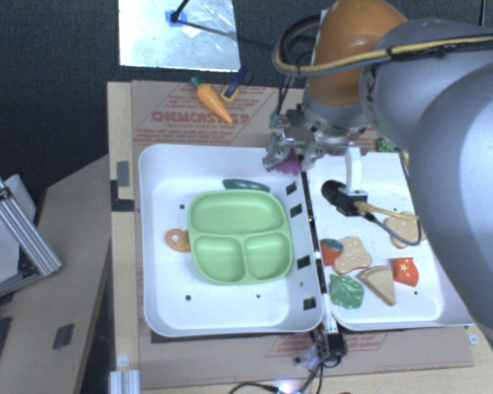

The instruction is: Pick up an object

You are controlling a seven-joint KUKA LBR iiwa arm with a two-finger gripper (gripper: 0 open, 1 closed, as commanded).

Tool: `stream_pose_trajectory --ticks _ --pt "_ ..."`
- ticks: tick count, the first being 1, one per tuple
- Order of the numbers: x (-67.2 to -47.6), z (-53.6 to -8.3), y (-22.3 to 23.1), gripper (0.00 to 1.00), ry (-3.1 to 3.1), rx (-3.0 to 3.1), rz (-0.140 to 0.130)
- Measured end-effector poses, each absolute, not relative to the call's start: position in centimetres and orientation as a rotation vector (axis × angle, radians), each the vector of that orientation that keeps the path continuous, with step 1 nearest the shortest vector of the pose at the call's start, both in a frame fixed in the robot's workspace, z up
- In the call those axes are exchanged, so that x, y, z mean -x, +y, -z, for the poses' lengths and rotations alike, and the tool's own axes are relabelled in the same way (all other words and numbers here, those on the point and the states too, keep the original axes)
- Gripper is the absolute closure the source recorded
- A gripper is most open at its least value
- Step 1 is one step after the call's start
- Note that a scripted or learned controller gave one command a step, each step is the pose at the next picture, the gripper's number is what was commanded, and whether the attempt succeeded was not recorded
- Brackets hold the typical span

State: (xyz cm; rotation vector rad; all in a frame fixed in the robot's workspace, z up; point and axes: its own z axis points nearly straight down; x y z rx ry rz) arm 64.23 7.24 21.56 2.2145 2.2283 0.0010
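Green tray [238,236] (orange carrot [213,103] beyond)

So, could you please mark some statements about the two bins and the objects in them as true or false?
1. The green divided plate lies in the left bin. True.
2. The toy carrot lies inside the right bin. False: it lies on the cardboard behind the left bin, outside both bins.
3. The end effector is near the back of the bins, close to the wall between them. True.
4. The small orange ring rests inside a compartment of the green divided plate. False: it lies on the bin floor, at the plate's left edge.
5. The green leaf-shaped piece is in the right bin, near its front. True.
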Motion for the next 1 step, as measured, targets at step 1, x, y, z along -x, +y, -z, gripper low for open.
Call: stream_pose_trajectory --ticks 1 --pt "-65.05 -23.12 7.68 1.0 2.227 -2.213 -0.004"
